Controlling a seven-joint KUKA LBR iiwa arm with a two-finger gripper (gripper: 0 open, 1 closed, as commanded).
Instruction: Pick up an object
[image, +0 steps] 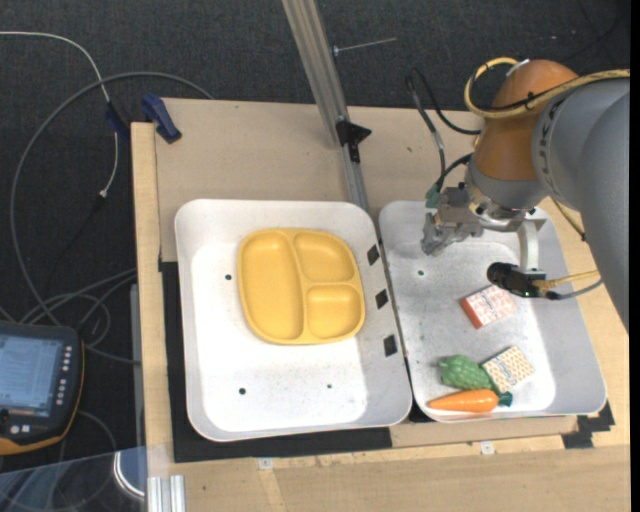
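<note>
Hanging over the far left part of the right bin (560, 395), the gripper (438, 238) holds nothing yet. How it is set, I cannot tell. Next it must reach the small box (488, 305), lying nearer and to the right.

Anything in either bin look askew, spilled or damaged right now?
Nothing looks spilled or damaged. The yellow divided plate lies flat in the left bin. The carrot, green toy vegetable and two small boxes lie loosely toward the right bin's near edge.
</note>
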